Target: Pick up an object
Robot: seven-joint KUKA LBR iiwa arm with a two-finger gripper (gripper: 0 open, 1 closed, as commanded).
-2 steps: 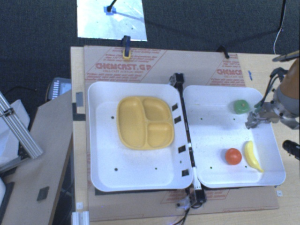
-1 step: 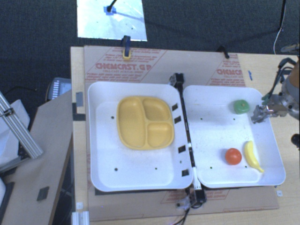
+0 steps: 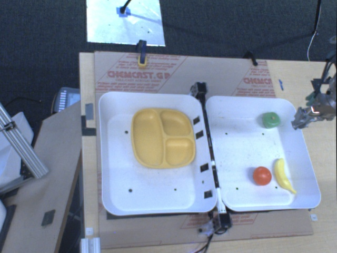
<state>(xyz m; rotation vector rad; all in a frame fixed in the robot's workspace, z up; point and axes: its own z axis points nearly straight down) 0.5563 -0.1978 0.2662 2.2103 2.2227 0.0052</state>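
We see two shallow white bins side by side on the tabletop (image 3: 89, 157). The left bin (image 3: 113, 194) holds a yellow divided plate (image 3: 162, 138), lying flat near its middle with three compartments facing up. The right bin (image 3: 237, 194) holds three small things: a green round piece (image 3: 271, 120) near its far right corner, an orange-red ball (image 3: 262, 176) toward the near right, and a yellow banana (image 3: 283, 175) just beside that ball on its right, lying close to the bin's right wall. The ball and the banana look nearly touching; we cannot tell whether they actually meet.

The gripper (image 3: 304, 119) sits at the right edge of the right bin, near the green piece but apart from it, with nothing between its parts that we can make out. It is small and blurred, so we cannot tell whether the jaws stand apart or together.

Behind the bins, a yellow clamp (image 3: 142, 57) grips the cardboard sheet (image 3: 158, 75).
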